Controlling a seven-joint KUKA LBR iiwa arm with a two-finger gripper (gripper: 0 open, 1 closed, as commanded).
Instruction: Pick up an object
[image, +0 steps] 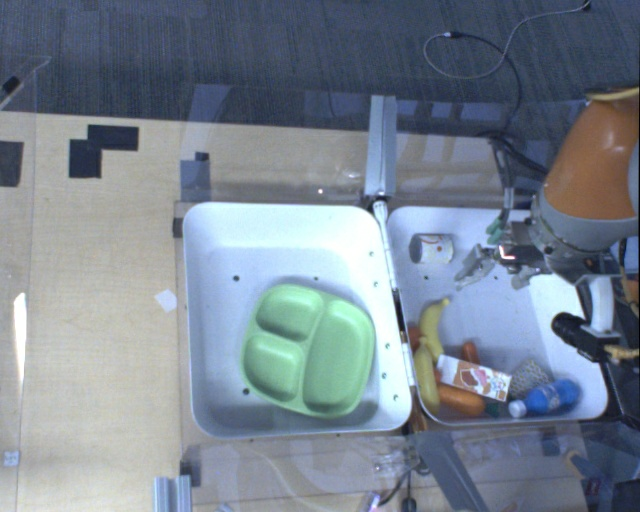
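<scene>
Just left of the fingers (497, 262), apparently apart: small white cup (432, 248).

Arm: you see it enter from three o'clock, its orange band at upper right.
Gripper (478, 264): it points toward nine o'clock, its fingers spread apart, holding nothing.

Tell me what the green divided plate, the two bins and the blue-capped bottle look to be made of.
Green divided plate: likely moulded plastic, matte, with soft rounded compartment edges and no glare.
Left bin and right bin: probably smooth white plastic, slightly glossy, with rounded corners; coated metal cannot be ruled out.
Bottle: seemingly clear plastic, blue cap; too small to be sure.
</scene>
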